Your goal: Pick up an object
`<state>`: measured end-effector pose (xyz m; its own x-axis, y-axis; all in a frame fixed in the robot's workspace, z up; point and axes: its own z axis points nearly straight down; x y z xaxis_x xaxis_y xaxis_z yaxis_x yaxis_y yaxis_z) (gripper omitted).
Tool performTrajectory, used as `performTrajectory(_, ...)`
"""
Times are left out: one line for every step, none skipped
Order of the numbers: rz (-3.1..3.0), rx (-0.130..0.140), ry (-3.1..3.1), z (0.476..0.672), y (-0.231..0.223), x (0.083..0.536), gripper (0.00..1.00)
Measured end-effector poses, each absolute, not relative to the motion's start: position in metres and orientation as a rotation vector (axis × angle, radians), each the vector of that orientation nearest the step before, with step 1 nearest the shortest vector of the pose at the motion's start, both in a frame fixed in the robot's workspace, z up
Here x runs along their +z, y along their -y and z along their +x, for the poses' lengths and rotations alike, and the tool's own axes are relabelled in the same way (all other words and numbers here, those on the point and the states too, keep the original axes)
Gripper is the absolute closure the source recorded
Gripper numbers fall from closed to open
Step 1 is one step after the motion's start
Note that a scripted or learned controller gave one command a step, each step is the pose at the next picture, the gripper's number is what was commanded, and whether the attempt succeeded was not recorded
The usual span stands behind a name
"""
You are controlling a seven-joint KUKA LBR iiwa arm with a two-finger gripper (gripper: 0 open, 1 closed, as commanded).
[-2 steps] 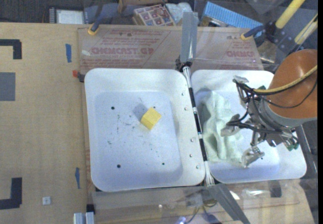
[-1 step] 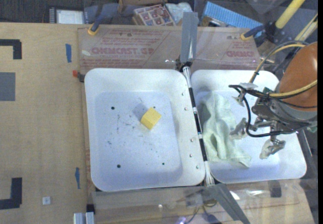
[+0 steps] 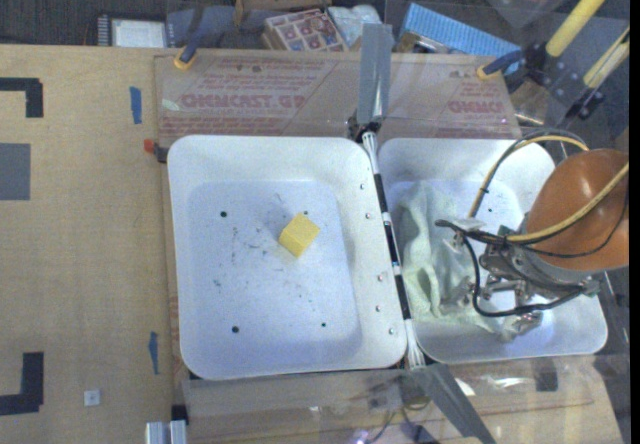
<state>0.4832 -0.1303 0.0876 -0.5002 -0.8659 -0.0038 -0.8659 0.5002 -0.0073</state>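
A small yellow block (image 3: pixel 299 235) lies near the middle of the left bin (image 3: pixel 200 172). In the right bin (image 3: pixel 440 167) a crumpled pale green cloth (image 3: pixel 425 252) covers the left half of the floor. My gripper (image 3: pixel 462 267) is low in the right bin, reaching in from the right, right over the cloth's right side. Its wrist, cables and orange band (image 3: pixel 590 202) cover much of the bin's right half.
A grey divider strip (image 3: pixel 375 82) runs up from between the two bins. A clear sheet with red lettering (image 3: pixel 260 97) lies behind them. The wooden bench (image 3: pixel 70 232) spreads to the left. Boxes and clutter stand at the back.
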Motion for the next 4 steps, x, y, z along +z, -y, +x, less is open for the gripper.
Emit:
performTrajectory(-2.144,0.000,-2.291,0.480,0.139,0.149,0.00)
performTrajectory(-2.122,0.000,-2.312,0.490,0.154,0.175,0.00)
performTrajectory(-2.482,0.000,-1.920,0.480,0.162,0.216,0.00)
performTrajectory(-2.628,0.000,-1.716,0.498,0.183,0.273,0.00)
